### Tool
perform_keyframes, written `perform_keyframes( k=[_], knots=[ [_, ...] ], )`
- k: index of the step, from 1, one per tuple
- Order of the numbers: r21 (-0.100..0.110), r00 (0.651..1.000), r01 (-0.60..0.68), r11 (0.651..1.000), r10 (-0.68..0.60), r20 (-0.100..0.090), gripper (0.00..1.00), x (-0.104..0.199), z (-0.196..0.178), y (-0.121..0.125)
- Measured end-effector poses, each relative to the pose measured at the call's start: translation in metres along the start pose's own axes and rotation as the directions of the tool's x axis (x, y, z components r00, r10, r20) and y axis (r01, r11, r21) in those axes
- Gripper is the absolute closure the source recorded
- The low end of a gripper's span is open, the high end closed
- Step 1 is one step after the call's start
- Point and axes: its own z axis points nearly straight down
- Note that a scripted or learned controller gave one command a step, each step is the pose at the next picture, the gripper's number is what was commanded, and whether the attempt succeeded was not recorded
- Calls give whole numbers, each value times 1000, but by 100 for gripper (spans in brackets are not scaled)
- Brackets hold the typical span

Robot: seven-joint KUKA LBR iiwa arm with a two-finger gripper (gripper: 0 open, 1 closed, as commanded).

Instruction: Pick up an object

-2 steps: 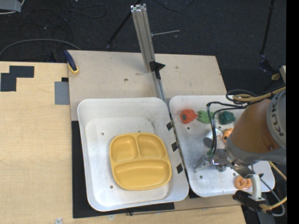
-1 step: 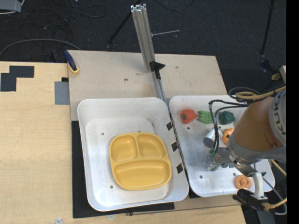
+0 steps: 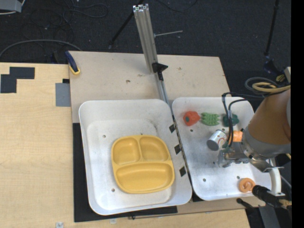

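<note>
Possibly knocks the silver cup (image 3: 216,139) aside and closes on nothing: end effector (image 3: 227,158), open or closed impossible to tell, low just beside it toward the right edge of the right bin (image 3: 204,175).

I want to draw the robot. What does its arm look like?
The arm is fat and round, orange-brown on top and grey lower down. A thin black cable loops up near its wrist. The gripper is small and dark.

Red toy (image 3: 191,118), green toy (image 3: 209,118), silver cup (image 3: 216,139), orange ring (image 3: 245,185), in right bin (image 3: 202,175)
</note>
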Motion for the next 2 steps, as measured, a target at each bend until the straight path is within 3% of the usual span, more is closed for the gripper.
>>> perform_keyframes(
  k=[1, 2],
  knots=[
    [-2, 1000, 5, 1000, -5, 0, 100, 1, -63, -1],
    [1, 1000, 5, 1000, -5, -1, 100, 1, -74, 0]
  ],
)
